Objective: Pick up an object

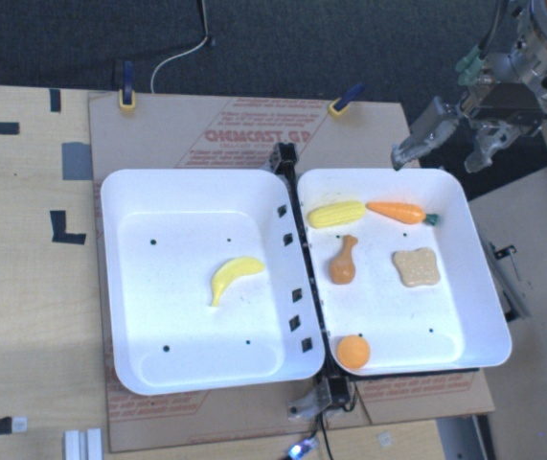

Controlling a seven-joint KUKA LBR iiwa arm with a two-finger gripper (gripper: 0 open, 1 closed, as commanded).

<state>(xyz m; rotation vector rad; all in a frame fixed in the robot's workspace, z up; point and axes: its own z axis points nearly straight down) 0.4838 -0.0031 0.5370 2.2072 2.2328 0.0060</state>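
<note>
The grey two-finger tool point(443, 142) is hovering with its fingers spread and nothing between them, above the right white plastic bin's point(476, 286) one o'clock corner. Inside that bin are lying a yellow corn cob point(335, 215), an orange carrot point(398, 212), a brown drumstick point(343, 261), a tan bread slice point(416, 267) and an orange ball point(353, 352). A yellow banana point(232, 276) is lying in the left white bin point(125, 286).

Bright, even light; soft shadows, slight overall blur.
</note>
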